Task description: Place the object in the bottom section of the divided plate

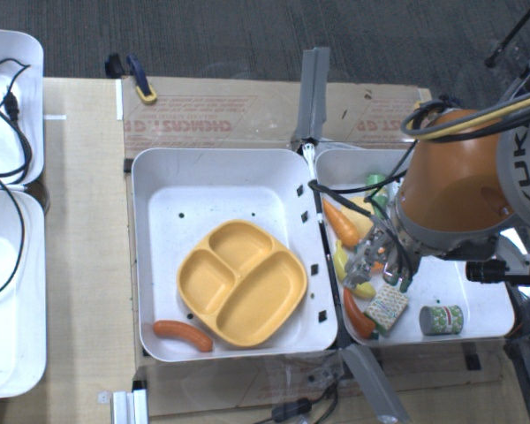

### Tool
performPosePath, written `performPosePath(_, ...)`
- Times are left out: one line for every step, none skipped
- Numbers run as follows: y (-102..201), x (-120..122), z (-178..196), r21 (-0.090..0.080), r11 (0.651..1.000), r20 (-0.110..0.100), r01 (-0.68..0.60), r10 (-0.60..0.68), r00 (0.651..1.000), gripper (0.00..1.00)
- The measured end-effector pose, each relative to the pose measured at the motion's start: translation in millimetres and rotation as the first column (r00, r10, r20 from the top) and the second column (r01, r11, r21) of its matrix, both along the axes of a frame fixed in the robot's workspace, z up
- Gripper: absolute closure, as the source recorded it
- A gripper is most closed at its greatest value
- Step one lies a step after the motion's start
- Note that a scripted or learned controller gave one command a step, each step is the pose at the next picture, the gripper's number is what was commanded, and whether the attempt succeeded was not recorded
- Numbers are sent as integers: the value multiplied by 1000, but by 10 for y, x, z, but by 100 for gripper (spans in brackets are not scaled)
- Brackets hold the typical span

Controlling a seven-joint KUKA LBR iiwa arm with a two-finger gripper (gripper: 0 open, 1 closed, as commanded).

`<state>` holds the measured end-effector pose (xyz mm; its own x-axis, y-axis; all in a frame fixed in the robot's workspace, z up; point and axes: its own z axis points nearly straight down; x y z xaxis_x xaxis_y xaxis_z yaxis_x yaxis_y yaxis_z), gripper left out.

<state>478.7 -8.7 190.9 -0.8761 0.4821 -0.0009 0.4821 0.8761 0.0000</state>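
The divided plate point(242, 283) is lying in the left bin point(159, 184), a sausage point(183, 334) resting at its seven o'clock. At three o'clock, the gripper point(377, 266) is hanging over the right bin's point(490, 321) carrot point(342, 223), sponge point(387, 306) and can point(442, 319).

A yellow divided plate point(243, 283) lies flat in the left bin point(159, 237). Its three sections are bare.

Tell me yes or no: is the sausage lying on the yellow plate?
No, the sausage lies on the bin floor beside the plate, near its lower left edge.
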Motion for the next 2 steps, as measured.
performPosePath(434,-4,-1,1,983,-1,-184,184,983,100)
performPosePath(1076,0,436,0,986,0,-166,166,986,100)
